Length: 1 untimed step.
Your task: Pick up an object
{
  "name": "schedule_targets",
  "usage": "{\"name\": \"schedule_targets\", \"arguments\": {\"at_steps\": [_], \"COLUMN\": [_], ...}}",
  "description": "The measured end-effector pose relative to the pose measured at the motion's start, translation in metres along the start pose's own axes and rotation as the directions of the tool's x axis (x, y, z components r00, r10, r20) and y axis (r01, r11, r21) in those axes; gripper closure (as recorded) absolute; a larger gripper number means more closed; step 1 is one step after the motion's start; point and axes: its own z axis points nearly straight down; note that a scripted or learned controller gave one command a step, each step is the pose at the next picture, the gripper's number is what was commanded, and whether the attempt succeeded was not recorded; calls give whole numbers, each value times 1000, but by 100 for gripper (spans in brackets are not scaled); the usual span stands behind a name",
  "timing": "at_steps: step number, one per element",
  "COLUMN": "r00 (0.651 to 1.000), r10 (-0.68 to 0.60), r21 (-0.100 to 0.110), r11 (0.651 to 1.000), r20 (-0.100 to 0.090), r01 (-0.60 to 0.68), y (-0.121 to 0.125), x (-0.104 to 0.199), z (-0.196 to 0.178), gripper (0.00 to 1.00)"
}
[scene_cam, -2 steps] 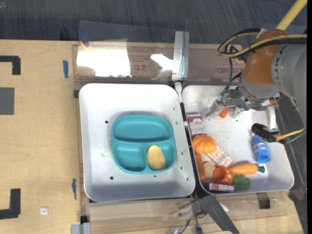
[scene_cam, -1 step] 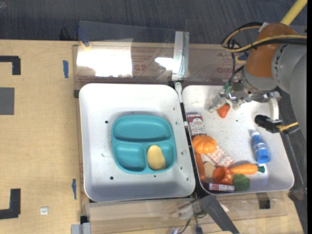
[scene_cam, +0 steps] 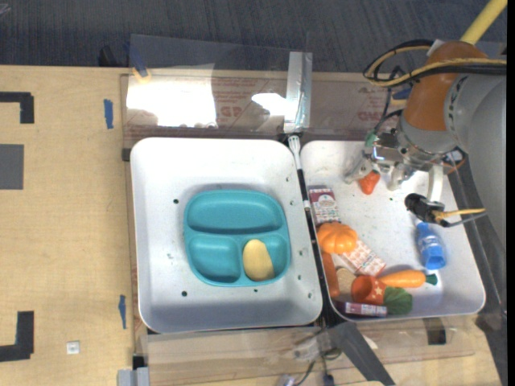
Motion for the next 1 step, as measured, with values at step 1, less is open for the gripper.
{"name": "schedule_targets", "arguments": {"at_steps": [1], "r00": [1000], "r10": [-2], "r21": [-6], "r11": [1000], "r20": [1], "r01": [2], "y": [2], "x": [0], "z": [-13], "gripper": [100]}}
